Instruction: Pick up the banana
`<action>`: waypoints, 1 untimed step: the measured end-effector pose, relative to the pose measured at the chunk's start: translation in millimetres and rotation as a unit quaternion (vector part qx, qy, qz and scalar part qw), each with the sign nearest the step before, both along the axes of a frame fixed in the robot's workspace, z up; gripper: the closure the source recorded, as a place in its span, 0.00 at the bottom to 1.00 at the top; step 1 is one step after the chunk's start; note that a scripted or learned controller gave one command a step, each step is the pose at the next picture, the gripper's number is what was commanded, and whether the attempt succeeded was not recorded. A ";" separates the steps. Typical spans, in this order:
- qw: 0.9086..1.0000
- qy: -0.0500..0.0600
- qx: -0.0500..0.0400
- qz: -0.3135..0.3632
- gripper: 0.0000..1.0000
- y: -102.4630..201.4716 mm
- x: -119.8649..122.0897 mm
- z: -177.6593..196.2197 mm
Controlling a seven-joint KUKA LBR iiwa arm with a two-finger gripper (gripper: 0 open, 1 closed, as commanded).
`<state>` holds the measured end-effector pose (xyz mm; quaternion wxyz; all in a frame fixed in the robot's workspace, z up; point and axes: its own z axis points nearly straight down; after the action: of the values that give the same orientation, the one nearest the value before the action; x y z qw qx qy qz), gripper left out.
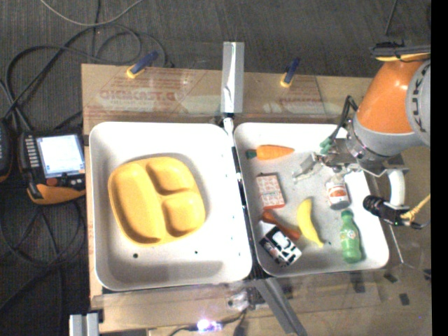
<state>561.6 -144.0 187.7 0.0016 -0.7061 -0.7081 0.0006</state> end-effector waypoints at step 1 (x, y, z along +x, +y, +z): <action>0.987 -0.008 -0.002 -0.161 0.00 3.1 -38.4 -97.3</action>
<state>523.1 -140.9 90.4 -0.0051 -0.8110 -0.5850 -0.0042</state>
